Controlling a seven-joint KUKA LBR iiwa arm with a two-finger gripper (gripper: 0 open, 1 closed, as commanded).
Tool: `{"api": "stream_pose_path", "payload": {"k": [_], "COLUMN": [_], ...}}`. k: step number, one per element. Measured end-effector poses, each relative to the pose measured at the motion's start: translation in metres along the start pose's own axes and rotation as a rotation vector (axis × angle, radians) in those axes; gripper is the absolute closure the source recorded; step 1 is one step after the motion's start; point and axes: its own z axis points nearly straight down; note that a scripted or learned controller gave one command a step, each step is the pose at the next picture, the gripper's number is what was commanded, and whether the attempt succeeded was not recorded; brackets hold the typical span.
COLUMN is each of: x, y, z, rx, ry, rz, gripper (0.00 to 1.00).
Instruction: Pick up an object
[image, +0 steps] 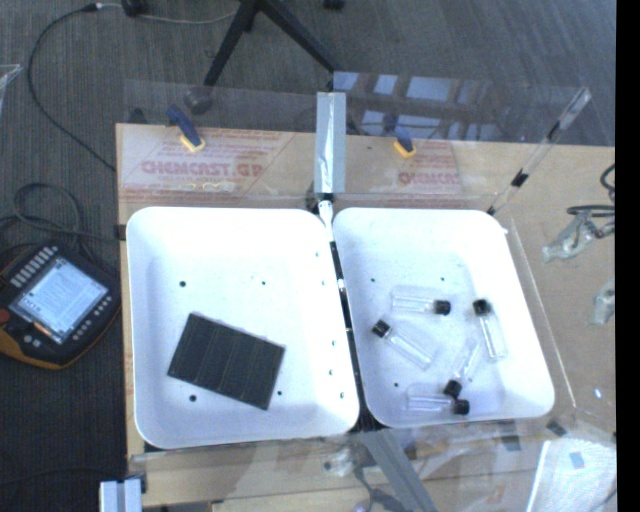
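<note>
Left bin (150, 300): flat dark ribbed panel (226, 360), tilted; right bin (520, 300): five clear black-capped vials (420, 299).

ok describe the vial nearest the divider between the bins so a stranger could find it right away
Look in the right white bin, where clear vials with black caps lie scattered. The one you want, the vial, lies on the bin's left side, closest to the divider. Unlike its neighbours, its black cap points up-left toward the divider.
</note>
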Motion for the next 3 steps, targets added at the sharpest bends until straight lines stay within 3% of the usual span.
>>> {"api": "stream_pose_path", "payload": {"k": [1, 2, 3], "x": [-0.017, -0.004, -0.032], "y": [0.002, -0.001, -0.009], "z": [-0.002, -0.063, -0.062], "rx": [-0.002, -0.003, -0.001], "ry": [0.002, 0.001, 0.002], "rz": [-0.074, -0.472, 0.068], "gripper": [0.00, 0.00, 0.00]}}
